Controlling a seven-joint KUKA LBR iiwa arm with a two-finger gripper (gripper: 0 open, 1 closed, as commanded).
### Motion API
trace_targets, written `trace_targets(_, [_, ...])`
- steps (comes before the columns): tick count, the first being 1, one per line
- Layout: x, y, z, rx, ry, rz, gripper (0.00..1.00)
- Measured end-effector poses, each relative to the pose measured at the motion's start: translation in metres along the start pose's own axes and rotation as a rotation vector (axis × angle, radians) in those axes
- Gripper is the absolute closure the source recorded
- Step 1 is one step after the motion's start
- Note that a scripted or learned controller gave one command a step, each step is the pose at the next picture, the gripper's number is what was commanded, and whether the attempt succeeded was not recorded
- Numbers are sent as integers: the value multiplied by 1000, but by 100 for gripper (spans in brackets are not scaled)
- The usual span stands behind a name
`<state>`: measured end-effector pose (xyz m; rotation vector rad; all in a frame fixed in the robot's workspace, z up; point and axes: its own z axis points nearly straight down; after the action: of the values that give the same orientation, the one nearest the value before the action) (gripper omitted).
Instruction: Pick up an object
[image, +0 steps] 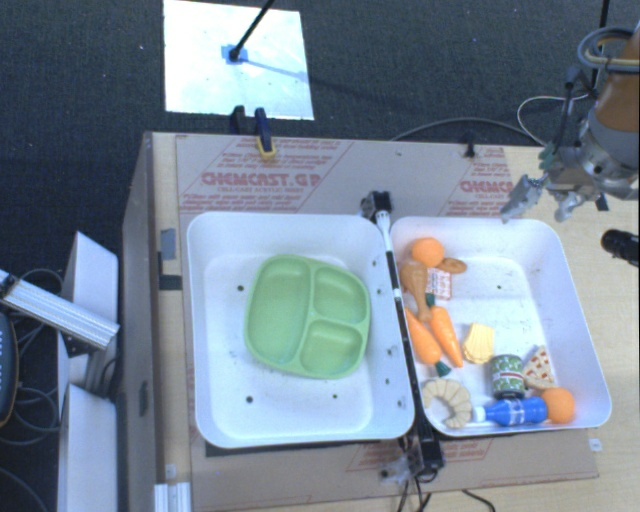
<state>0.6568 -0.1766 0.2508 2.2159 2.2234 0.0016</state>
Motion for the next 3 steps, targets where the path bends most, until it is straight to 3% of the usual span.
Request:
trace_targets(1, [42, -24, 85, 3, 2, -2, 0])
trace_targets(2, [48, -98, 167, 2, 0, 2, 0])
trace_targets(3, [50, -131, 166, 2, 1, 2, 0])
